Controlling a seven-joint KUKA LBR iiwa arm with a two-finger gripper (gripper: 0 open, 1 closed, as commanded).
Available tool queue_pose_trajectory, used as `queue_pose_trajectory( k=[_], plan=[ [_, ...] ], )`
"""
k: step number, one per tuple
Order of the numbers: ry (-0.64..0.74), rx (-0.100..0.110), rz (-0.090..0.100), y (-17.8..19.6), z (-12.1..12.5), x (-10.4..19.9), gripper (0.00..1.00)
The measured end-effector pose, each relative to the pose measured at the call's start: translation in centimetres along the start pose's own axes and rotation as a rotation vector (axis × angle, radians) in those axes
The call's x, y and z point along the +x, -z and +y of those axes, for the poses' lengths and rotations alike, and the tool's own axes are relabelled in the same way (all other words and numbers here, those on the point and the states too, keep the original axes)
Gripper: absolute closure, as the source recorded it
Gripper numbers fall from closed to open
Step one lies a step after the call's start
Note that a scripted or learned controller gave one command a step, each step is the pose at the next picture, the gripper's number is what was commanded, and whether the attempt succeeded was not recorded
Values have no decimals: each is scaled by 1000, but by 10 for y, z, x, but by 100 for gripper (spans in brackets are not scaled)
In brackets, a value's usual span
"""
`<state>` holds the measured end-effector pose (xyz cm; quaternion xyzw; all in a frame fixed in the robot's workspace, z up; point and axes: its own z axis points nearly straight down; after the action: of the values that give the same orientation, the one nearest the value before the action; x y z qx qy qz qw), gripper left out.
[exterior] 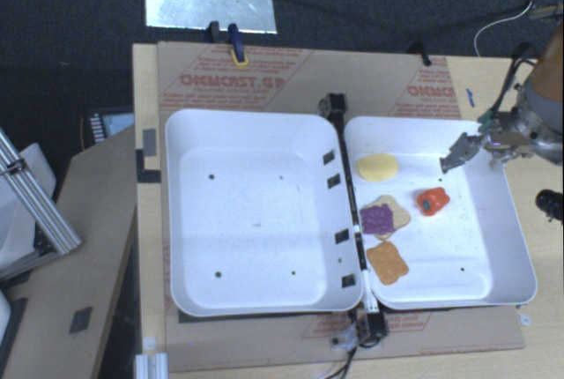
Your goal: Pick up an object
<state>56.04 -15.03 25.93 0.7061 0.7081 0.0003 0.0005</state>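
Where cardboard [231,79] reads "CHEMCAST", bins [256,219] below

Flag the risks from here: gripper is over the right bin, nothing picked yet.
1. The purple-topped piece and the orange cracker sit nearly touching by the divider; a grasp there could nudge both or strike the bin wall.
2. The yellow piece looks flat and low, so fingers may slide off.
3. The red pepper, nearest the gripper, looks rounded and could roll away.

Board left print: "CHEMCAST" in red on the cardboard sheet [256,73], upside down, trailing letters unclear
Board right print: same red wording, too blurred to read
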Motion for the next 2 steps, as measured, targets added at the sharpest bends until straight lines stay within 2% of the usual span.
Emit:
queue_pose_trajectory(
  k=[1, 2],
  plan=[
    [-4, 5, 1, -86, -5, -26, 0],
    [2, -6, -3, -177, 46, -57, 0]
  ],
)
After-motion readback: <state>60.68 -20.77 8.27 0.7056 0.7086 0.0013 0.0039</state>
